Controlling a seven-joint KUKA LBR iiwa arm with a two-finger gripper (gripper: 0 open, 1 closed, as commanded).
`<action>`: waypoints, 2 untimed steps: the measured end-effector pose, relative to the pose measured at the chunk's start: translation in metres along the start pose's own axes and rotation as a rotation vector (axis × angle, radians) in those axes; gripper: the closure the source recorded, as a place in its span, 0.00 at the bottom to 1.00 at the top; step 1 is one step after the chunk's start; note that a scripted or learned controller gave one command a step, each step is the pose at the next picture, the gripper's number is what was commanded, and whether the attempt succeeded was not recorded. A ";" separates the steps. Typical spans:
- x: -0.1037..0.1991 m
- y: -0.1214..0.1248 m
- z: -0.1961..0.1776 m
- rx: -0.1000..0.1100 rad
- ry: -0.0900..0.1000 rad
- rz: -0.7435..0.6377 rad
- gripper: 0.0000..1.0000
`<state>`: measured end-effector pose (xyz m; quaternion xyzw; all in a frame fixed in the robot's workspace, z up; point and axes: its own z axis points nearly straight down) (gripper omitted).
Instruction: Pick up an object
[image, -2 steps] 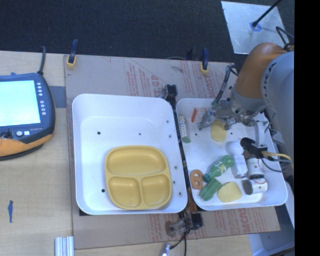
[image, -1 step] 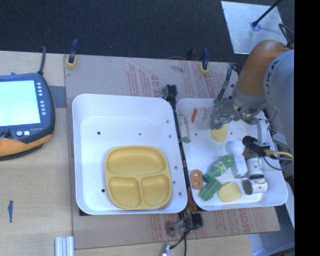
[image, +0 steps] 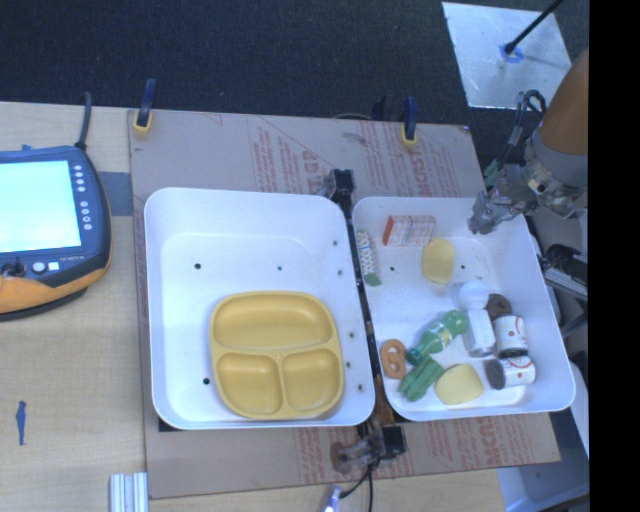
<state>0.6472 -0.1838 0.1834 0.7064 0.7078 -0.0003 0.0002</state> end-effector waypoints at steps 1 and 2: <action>0.048 -0.032 -0.027 0.003 0.001 -0.003 1.00; 0.048 -0.032 -0.027 0.004 0.001 -0.002 0.00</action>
